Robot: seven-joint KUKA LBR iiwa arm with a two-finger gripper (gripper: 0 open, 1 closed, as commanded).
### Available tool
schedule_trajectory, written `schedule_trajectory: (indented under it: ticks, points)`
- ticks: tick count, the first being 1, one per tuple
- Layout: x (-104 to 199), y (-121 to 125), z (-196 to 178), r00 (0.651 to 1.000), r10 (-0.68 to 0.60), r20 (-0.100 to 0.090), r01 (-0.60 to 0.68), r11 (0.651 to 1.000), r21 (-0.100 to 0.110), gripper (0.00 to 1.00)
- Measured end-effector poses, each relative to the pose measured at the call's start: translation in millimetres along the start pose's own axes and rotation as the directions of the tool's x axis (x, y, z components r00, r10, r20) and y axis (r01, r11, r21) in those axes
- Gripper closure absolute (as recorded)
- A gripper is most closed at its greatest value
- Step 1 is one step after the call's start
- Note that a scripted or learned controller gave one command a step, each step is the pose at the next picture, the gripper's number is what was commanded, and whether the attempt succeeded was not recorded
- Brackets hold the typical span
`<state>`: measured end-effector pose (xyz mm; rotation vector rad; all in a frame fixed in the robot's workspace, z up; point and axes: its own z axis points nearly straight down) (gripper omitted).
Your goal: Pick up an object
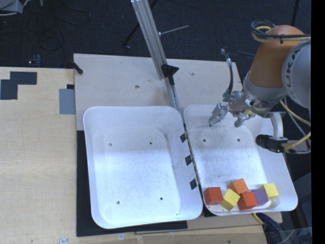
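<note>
Several small blocks lie clustered at the near end of the right bin (223, 151): a red block (213, 195), a yellow block (230, 199), an orange block (237, 186), a second red block (248, 200), a purple block (260, 195) and a yellow block (270, 190) at the right. My gripper (227, 117) hangs over the far end of that bin, well away from the blocks. Its two fingers stand spread apart with nothing between them.
The left bin (96, 131) sits beside the right one, with black clips along the shared rim. A slanted aluminium post (152, 39) rises behind the bins. A black cable end (269, 142) hangs at the right bin's right edge.
</note>
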<state>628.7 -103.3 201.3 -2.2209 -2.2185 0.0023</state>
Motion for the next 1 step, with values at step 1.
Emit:
schedule_trajectory:
  ticks: [1]
  points:
    - [20.8, 35.0, 11.7, 1.000, -0.004, 0.000, 0.004, 1.000, -0.002, 0.00]
